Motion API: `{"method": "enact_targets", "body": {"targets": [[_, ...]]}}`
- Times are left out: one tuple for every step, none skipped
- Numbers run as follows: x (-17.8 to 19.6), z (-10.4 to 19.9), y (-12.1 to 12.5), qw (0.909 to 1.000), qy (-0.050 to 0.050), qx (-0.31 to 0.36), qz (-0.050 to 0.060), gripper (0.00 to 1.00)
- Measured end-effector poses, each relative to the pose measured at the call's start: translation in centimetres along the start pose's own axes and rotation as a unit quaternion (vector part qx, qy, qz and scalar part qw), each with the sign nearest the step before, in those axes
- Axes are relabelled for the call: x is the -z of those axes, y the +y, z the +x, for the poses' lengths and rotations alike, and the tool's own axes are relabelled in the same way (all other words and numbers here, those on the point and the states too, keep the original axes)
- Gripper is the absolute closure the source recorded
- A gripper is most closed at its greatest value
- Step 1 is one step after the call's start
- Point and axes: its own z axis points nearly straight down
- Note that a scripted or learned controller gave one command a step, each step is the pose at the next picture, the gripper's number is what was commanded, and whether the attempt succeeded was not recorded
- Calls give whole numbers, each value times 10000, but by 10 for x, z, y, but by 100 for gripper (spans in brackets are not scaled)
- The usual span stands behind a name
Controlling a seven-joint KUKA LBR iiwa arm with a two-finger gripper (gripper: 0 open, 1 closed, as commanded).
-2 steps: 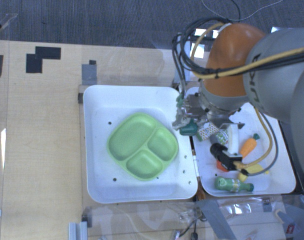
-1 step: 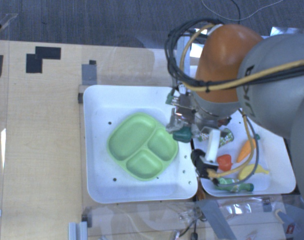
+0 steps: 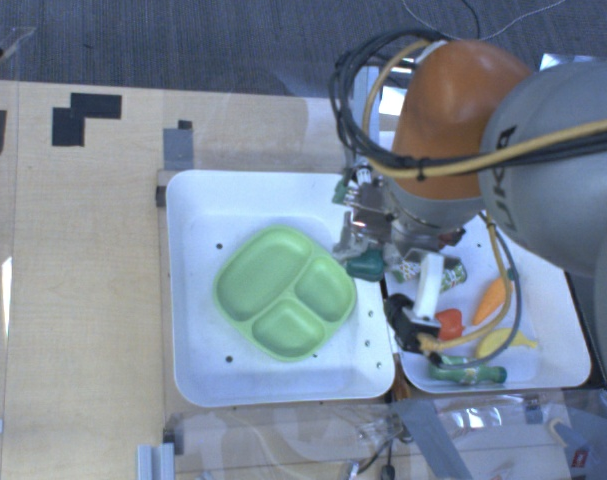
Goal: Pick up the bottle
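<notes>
Wooden worktop (image 3: pixel 83 268) — claw (image 3: pixel 361 236), grip state I cannot tell, should descend squarely over the bottle (image 3: pixel 427 286) at four o'clock.

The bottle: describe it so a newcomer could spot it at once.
Look in the right bin, under the arm. Among the clutter near its left wall, the bottle is the white upright tube, paler than the orange carrot and red piece beside it.
</notes>
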Motion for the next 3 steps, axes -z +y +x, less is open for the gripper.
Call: {"method": "enact_targets", "body": {"targets": [[10, 1, 1, 10000, -4, 50, -2, 100], [52, 22, 10, 9966, 2, 826, -1, 100], [101, 8, -13, 9962, 6, -866, -3, 100]]}}
